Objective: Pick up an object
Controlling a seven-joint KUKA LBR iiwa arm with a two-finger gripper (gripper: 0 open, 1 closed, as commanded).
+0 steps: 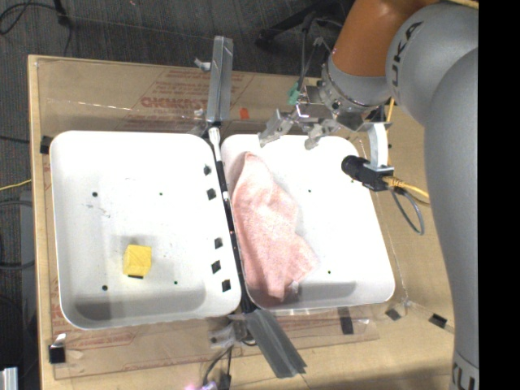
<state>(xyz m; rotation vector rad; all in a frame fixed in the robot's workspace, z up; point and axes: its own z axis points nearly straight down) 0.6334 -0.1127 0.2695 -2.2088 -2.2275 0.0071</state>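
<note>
The yellow block (137, 260) lies in the near half of the left bin (73, 218), well apart from every wall. It appears to be a small foam or sponge piece: light, somewhat compressible, not fragile. A pinch across two opposite flat sides should hold it; its low height leaves little margin above the bin floor.

The pink cloth (272, 227) lies in the right bin (357, 242), bunched along the left wall from near the far edge down to the near corner. It is soft, limp and light, and will drape and stretch when lifted rather than keep its shape. The raised fold along its middle offers the best purchase. A grasp at a thin flat edge is likely to slip off.

The gripper (291, 136) hangs at the far rim of the right bin, just beyond the far end of the cloth. Its fingers stand apart, with nothing between them. Neither object has been lifted. The cloth is the nearer candidate, and a short move toward the near side would place the fingers over its far fold.
</note>
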